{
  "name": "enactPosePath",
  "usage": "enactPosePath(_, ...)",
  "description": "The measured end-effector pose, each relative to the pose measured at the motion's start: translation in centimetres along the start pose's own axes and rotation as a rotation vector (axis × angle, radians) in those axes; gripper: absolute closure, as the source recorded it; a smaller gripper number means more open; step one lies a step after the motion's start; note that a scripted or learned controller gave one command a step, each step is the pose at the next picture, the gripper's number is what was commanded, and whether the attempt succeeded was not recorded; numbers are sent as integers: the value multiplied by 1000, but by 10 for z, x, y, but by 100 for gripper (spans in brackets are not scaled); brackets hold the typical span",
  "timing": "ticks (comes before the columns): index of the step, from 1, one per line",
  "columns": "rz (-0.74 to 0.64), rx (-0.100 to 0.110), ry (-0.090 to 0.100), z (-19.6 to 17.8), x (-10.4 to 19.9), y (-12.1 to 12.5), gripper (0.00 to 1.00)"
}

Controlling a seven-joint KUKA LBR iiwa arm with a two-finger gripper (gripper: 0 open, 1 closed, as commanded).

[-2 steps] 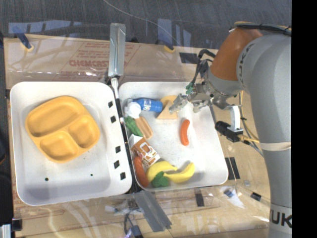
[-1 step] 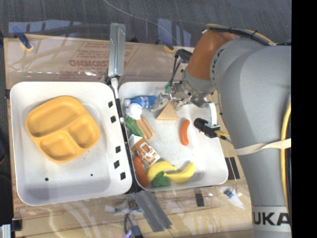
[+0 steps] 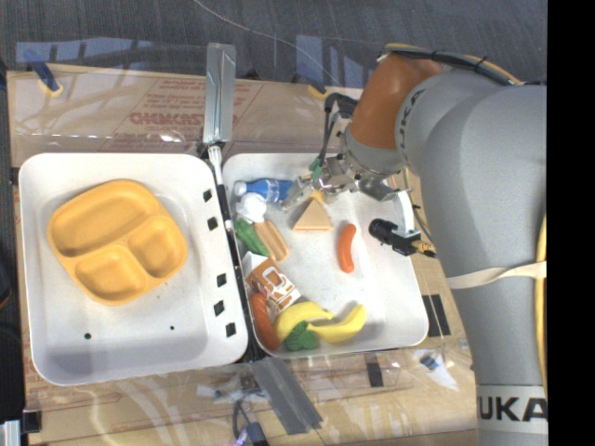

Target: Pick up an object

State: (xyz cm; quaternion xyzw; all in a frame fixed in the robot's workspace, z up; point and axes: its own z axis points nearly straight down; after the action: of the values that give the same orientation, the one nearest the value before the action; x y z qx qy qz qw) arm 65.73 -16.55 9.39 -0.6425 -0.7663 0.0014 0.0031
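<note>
On the bench: two white bins side by side, with the arm (image 3: 465,156) reaching in from the right.
Left bin (image 3: 56,342): holds a yellow divided tray (image 3: 116,240), lying flat toward its far left.
Right bin (image 3: 395,291): holds the loose items — all of them toy food or small packs.
Gripper (image 3: 321,177): low over the far side of the right bin, just above the tan wedge (image 3: 313,216); its state cannot be told, as wrist and shadow hide the tips.
Bottle (image 3: 263,191): blue with a white cap, lying on its side left of the gripper, near the far left corner.
Orange sausage (image 3: 346,247): right of the wedge, apart from it.
Green vegetable (image 3: 247,235) and tan bread stick (image 3: 272,239): side by side along the left wall.
Snack packet (image 3: 275,289): nearer, beside the left wall.
Banana (image 3: 325,321): at the near edge, touching a green broccoli piece (image 3: 300,338) — a carrot (image 3: 261,321) lies just left.
</note>
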Motion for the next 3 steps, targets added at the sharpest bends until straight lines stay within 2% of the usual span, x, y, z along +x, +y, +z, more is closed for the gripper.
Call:
enactPosePath(1,-250,-1,-3,2,37,6,0)
enactPosePath(2,-363,-17,-8,-105,108,21,0)
enactPosePath(3,-433,5,0,1,68,9,0)
